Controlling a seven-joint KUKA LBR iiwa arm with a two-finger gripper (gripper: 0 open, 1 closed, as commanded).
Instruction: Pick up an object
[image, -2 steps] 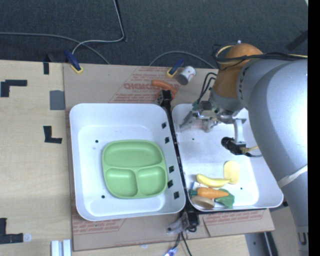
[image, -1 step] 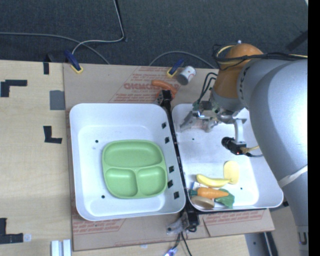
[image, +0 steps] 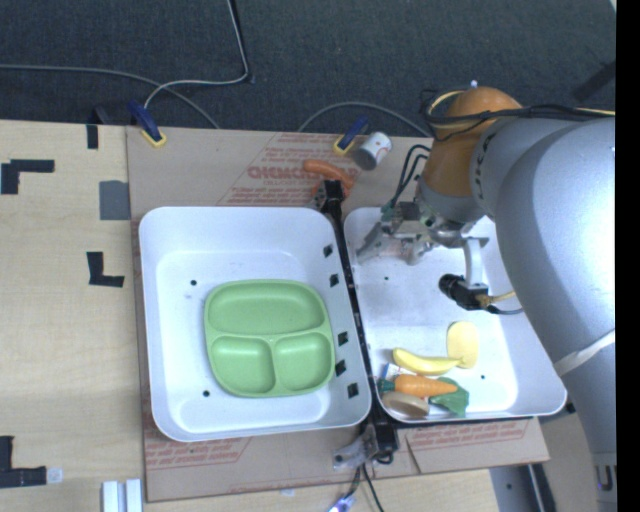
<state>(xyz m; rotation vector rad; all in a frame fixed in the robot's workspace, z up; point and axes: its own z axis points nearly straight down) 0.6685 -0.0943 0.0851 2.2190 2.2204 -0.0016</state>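
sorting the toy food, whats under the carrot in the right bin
The carrot lies across a tan piece and a green one, beside the banana. What those are, and the bin floor beneath, is covered.

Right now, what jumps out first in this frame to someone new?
The green divided plate lies flat in the middle of the left bin. The big grey arm with its orange band comes in from the right, its gripper at the far end of the right bin. At that bin's near end sits a small cluster: a banana, a carrot and a pale yellow piece.
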